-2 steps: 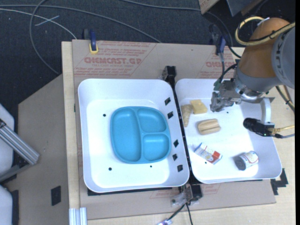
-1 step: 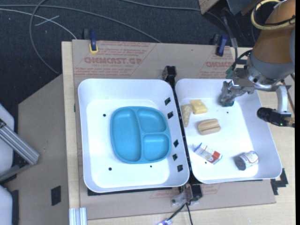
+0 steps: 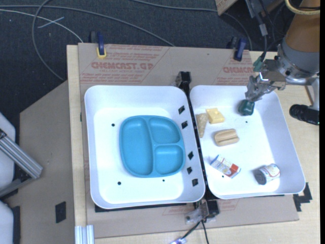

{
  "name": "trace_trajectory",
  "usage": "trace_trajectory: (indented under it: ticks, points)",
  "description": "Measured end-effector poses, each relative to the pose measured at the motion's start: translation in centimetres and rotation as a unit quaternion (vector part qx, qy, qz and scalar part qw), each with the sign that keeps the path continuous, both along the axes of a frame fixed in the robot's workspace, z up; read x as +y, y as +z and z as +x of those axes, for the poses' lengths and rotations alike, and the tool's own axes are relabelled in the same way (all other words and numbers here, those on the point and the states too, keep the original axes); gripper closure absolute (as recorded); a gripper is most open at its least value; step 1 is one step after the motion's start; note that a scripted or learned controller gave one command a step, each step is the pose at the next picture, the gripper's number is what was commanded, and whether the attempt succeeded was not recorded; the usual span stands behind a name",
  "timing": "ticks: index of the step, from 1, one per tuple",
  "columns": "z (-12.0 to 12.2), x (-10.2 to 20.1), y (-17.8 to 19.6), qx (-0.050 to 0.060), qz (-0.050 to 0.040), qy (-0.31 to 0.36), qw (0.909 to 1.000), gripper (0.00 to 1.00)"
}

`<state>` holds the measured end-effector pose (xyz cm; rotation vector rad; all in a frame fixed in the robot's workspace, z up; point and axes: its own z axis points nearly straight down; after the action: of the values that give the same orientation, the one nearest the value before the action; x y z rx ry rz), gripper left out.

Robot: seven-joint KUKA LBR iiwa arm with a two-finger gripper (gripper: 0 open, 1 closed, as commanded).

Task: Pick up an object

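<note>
My gripper [image 3: 252,95] hangs over the far right part of the right bin [image 3: 284,136]. A small dark green object [image 3: 246,108] sits directly under its tip, touching or nearly touching it. I cannot make out whether the object is gripped or rests on the bin floor. Other loose objects in that bin are a yellow block [image 3: 216,116], a tan wedge [image 3: 202,124], a brown bun-shaped piece [image 3: 226,136], a red, white and blue packet [image 3: 225,167] and a grey and white piece [image 3: 267,173].
The left bin [image 3: 101,111] holds a blue divided plate [image 3: 152,145]. A black divider with clips [image 3: 189,136] runs between the bins. Blue clamps [image 3: 101,44] [image 3: 238,49] pin the cardboard at the back. Cables lie on the dark floor beyond.
</note>
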<state>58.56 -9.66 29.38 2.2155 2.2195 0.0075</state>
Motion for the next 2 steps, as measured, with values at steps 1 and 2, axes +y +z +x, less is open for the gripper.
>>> trace_trajectory:
  ticks: [1,2]
  points:
    - [-1.3,3.8,-1.1,0.005,0.0011,0.001,1.0,1.0]
    - [-2.1,8.9,-2.3,0.005,0.0012,0.001,1.0,1.0]
